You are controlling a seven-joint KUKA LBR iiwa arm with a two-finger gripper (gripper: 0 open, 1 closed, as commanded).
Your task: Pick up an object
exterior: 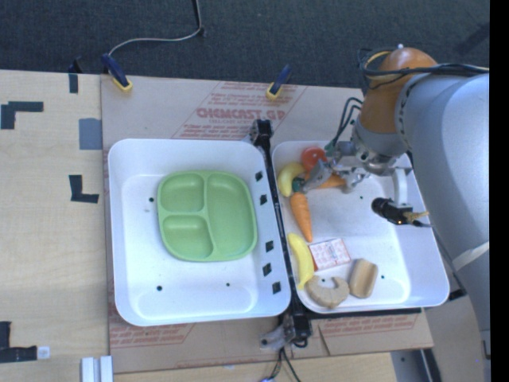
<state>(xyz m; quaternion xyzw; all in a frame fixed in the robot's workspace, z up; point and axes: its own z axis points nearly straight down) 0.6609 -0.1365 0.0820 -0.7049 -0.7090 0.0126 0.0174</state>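
two-finger gripper (332, 170) — low in right white bin (413, 281); beside red tomato (312, 157), over an orange carrot piece (330, 183) | grip state — cannot tell

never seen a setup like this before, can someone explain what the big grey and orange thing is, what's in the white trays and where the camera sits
The grey and orange thing is a robot arm. It reaches in from the right, and its job is to pick up an object. The one camera is fixed above the bench, looking down at a slant.

Two shallow white trays sit side by side. The left bin holds a green divided plate. The right bin holds toy food: a carrot, a banana, a yellow piece, a red piece, a small red-and-white packet and two bread-like pieces.

The arm's claw is down among the food at the back of the right bin. From this angle I can't tell whether it holds anything.
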